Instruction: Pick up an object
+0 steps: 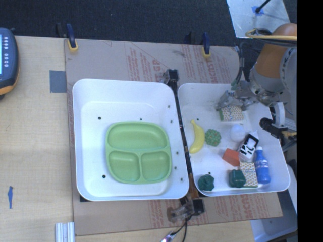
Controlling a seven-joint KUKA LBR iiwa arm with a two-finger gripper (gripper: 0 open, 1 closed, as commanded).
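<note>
My gripper (235, 103) hangs over the back of the right bin (202, 92), its fingers spread open. Just in front of its tips lies a small speckled block (232, 114), with nothing visibly clamped between the fingers. Further forward in the same bin are a yellow banana (197, 136), a knobbly green ball (212, 137), a white ball (237, 132), a red block (231, 157), a black-and-white piece (248, 146) and a blue bottle (261, 166). Two dark green pieces (206, 182) (236, 178) lie near the front wall.
The left bin (86, 95) holds a green divided plate (138, 152). The arm's orange band (275, 49) and grey body stand over the right bin's back right corner. A dark device (7, 57) sits at the bench's far left.
</note>
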